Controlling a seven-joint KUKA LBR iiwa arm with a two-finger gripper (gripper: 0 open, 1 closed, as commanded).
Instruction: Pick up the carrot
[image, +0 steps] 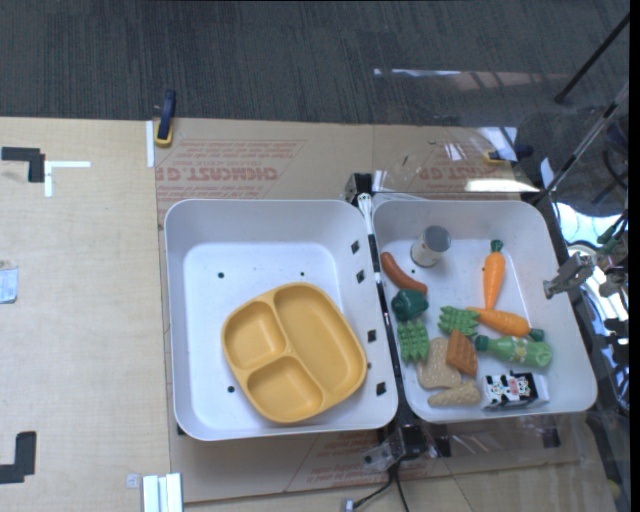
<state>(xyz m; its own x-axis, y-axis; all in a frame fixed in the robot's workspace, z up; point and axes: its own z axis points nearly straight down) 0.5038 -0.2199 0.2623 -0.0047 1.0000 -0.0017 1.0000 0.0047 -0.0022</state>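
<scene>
Dark ribbed floor (300, 50) beyond a pale wooden bench (80, 330). Two white bins: left bin (200, 240) with a yellow divided plate (292, 352); right bin (540, 240) crowded with toy food. Upright carrot (493, 276) near its far right wall. Gripper (572, 272) just beside the rim; finger state impossible to tell.

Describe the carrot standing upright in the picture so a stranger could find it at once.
Start at the right bin, the one crowded with toy food. Near its far right corner lies the carrot, orange with a green top pointing away. A second carrot lies crosswise below it; this one runs lengthwise.
</scene>
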